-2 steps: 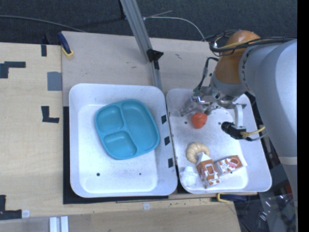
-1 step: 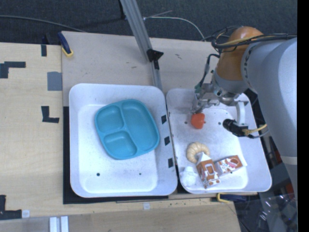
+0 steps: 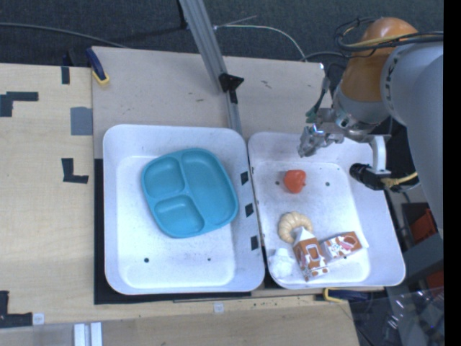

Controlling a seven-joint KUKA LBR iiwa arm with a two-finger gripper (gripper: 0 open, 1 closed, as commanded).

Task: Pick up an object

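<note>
Along the near edge of the right bin (image 3: pixel 382 262), a brown and white carton (image 3: pixel 325 252) is lying on its side, with a tan croissant-shaped pastry (image 3: pixel 294 225) touching its upper left end, and further in, toward the middle of that bin, a small red tomato-like object (image 3: pixel 294 181) is sitting alone. In the left bin (image 3: pixel 122 265) a blue divided plate (image 3: pixel 189 192) is resting nearer its far right part, while at the far edge of the right bin the gripper (image 3: pixel 311 145) is hanging apart from the objects, nothing visible between its fingers, and I cannot tell whether they are released or clenched
</note>
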